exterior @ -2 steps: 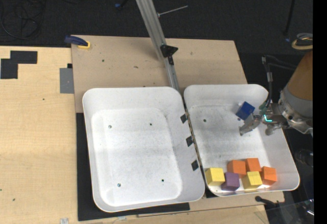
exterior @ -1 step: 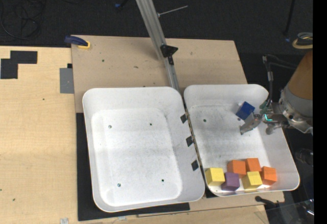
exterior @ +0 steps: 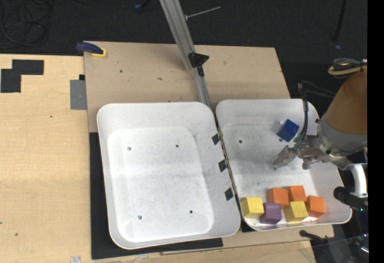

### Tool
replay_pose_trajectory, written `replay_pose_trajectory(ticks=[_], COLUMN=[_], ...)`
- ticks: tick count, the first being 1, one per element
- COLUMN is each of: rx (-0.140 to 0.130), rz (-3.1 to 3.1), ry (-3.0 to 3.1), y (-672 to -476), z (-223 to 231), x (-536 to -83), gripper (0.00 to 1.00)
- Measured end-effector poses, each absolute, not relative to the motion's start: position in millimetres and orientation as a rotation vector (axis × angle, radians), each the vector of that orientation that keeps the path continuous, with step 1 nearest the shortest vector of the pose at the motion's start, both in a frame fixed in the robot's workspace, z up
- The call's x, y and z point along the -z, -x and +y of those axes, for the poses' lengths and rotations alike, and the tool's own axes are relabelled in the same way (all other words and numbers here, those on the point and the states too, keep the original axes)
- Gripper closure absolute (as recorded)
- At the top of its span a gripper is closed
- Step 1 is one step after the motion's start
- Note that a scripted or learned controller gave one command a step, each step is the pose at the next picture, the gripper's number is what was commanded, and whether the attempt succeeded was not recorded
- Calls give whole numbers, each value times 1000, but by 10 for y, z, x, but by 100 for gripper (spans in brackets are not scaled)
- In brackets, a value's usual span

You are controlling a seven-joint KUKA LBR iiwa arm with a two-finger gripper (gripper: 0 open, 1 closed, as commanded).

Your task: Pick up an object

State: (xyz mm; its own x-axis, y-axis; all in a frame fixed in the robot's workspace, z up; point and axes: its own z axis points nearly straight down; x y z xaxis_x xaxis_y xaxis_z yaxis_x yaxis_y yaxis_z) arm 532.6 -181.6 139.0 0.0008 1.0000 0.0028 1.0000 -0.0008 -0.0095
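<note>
In the right bin (exterior: 252, 113), a blue block (exterior: 288, 130) lies tilted near the back right. Along the bin's front edge sits a cluster of blocks: a yellow one (exterior: 254, 205), a purple one (exterior: 273, 213), another yellow (exterior: 295, 212) and three orange ones (exterior: 278, 196), (exterior: 297, 192), (exterior: 316, 205). My gripper (exterior: 293, 162) hangs open over the bin's right side, just in front of the blue block and behind the cluster. Nothing sits between its fingers (exterior: 281, 161). The arm's orange band (exterior: 351, 105) is at the right edge.
The left bin (exterior: 120, 114) stands beside the right one, with black clips (exterior: 222, 166) along the divide. A slanted metal rail (exterior: 177, 18) reaches from the back toward the bins. A small blue and yellow clamp (exterior: 91, 48) lies at the bench's back left corner.
</note>
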Motion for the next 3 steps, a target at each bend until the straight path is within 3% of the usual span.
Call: replay_pose_trajectory(ticks=[1,2,3], rx=[0,1,2], rz=[-2218,-2209,-2225], ry=[2223,2230,2222], y=[-5333,-5330,-5342], z=[-1812,-1821,-1847], x=[-904,-1021,-1650], gripper=[0,100,100])
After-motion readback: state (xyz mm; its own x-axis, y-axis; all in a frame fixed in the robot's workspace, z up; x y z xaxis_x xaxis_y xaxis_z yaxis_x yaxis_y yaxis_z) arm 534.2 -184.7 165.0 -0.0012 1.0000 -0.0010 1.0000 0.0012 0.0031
